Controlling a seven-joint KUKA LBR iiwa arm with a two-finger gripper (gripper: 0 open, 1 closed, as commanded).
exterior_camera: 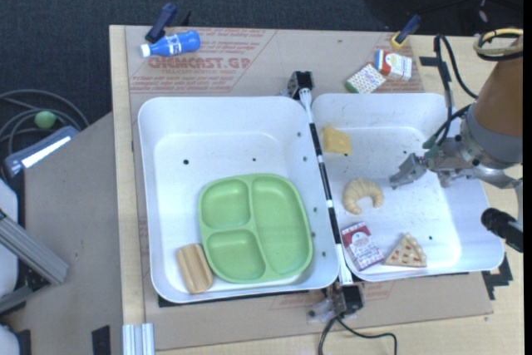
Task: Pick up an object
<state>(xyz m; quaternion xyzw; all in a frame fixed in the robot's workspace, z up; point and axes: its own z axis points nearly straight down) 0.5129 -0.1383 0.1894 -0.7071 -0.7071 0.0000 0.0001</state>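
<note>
My gripper is low over the right bin, just right of a tan croissant and apart from it. Nothing shows in the gripper. A yellow cheese wedge lies at the bin's upper left. A red and white carton and a waffle slice lie near the bin's front edge. In the left bin sit a green divided plate and a piece of toast at the plate's lower left.
On the board behind the bins lie a blue and white bottle and two small boxes. Black clamps hold the bins where they meet. Cables hang near the arm at right.
</note>
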